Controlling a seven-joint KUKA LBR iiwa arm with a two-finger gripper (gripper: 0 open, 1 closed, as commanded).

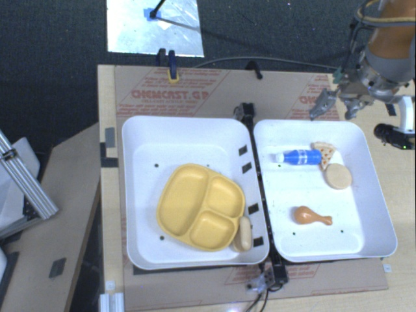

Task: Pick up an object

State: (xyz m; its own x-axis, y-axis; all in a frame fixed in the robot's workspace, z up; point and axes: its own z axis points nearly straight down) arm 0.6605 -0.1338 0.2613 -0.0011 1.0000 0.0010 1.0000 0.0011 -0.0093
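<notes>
— Hovering at the upper right of the frame, above the far rim of the right bin [374, 174]: the tool [336, 106], fingers spread apart and gripping nothing.

— Lying where, the things to pick?

— Resting in the right bin: a blue bottle [299, 156] toward the upper middle, a pizza slice toy [324, 152] touching its right end, a round tan cookie [338, 176] just below that, and a toy drumstick [311, 216] well apart, lower down. Sitting in the left bin [140, 174]: a yellow divided plate [201, 207], with a small bread roll [244, 234] leaning against its lower right edge.

— Going wrong how, from here?

— Probably crowding. Bottle, slice and cookie bunching together, so likely catching two at once or nudging one aside while closing. Rolling away, quite possibly, in the bottle's case, being round and lying on its side. Dropping down too close to the far rim, maybe striking the bin wall. Looking the safer choice: the drumstick, lying alone on bare white floor, though narrowing at the handle and perhaps slipping free.
</notes>
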